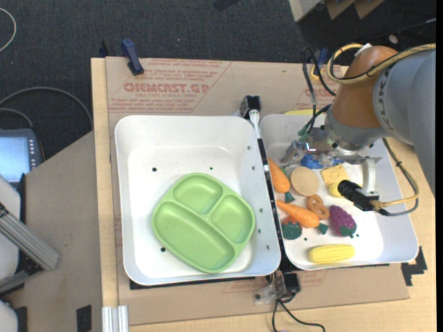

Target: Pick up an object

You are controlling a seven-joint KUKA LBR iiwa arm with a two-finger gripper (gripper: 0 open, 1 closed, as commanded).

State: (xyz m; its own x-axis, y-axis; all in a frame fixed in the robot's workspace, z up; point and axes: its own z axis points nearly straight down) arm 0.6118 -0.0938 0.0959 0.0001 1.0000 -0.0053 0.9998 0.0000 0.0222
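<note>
Here my gripper [313, 151] sits low in the right bin [401, 244], at its far end, above a blue piece [313, 162] — I cannot tell how it is set. Nearby lie a round biscuit [304, 181], a yellow block [334, 178] and a carrot [279, 177]; nearer the front, a second carrot [299, 214], grapes [341, 220] and corn [331, 254]. The left bin [138, 144] holds a green tray [203, 221].

Glossy plastic green tray [203, 221], smooth white bins [138, 137], matt cardboard [173, 85].
</note>
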